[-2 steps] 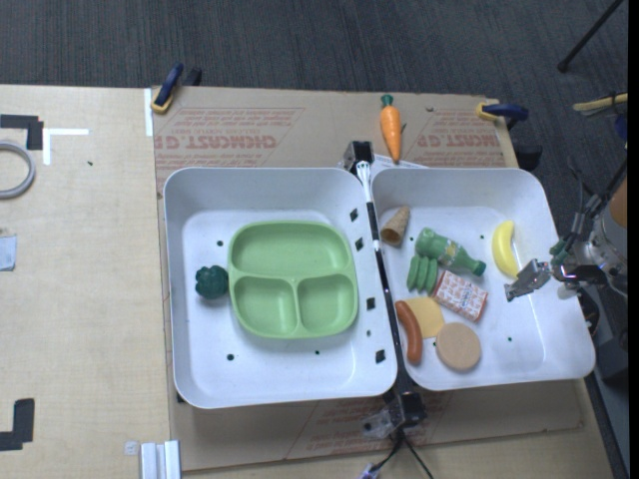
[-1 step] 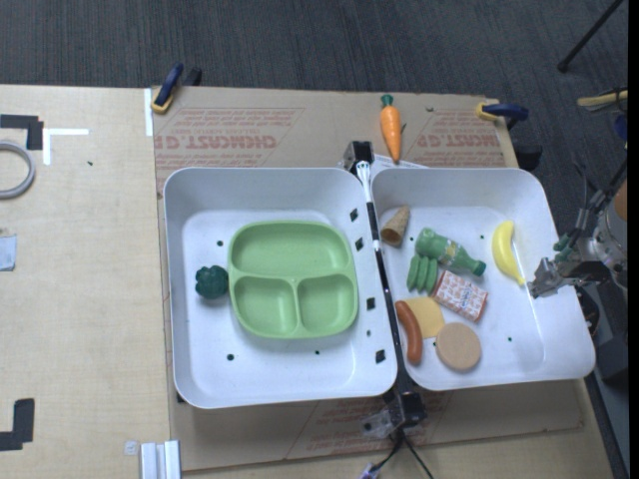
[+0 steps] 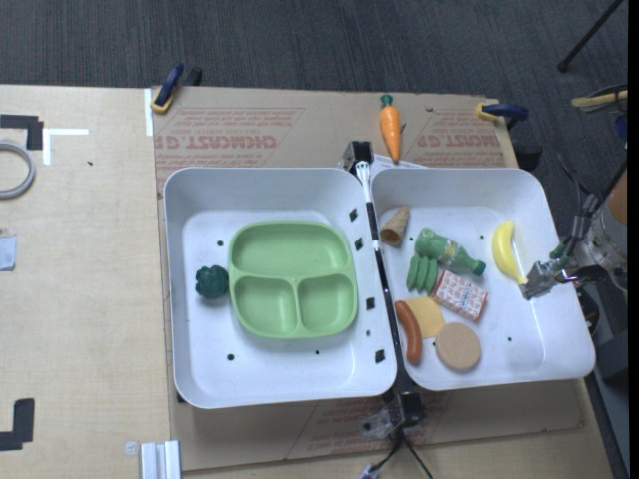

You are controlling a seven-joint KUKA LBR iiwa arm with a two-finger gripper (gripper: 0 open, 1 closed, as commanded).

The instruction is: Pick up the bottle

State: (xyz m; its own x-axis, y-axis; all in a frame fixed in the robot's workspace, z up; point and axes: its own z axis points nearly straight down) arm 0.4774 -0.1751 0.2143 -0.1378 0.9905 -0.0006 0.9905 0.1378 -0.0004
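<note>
The gripper (image 3: 542, 279) sits low at the right side of the right bin (image 3: 559, 352), reaching in over that bin's right rim. Its dark metal fingertips are small and blurred here, so whether they are spread or pressed together cannot be told; nothing can be seen held between them. The tips lie just beside the lower end of the banana (image 3: 507, 250), and contact between them cannot be judged.

The bottle (image 3: 451, 251), green with a narrow neck pointing to the right, lies on its side in the upper middle of the right bin. It is apart from the gripper, with the banana between the two. Just below and left of the bottle lies a bunch of green pods (image 3: 421, 271), touching or nearly touching it. An ice cream cone (image 3: 395, 225) lies near the bin's upper left corner. Below the bottle is a red patterned packet (image 3: 461, 294), then a yellow slice (image 3: 428, 316) beside a sausage (image 3: 409, 331), and a round tan cookie (image 3: 459, 347) nearest the front wall.

The left bin (image 3: 195, 367) holds a green divided plate (image 3: 294, 278) in its middle and a piece of broccoli (image 3: 211, 281) just left of the plate. A carrot (image 3: 389, 126) lies on the cardboard (image 3: 240, 128) behind the bins.
</note>
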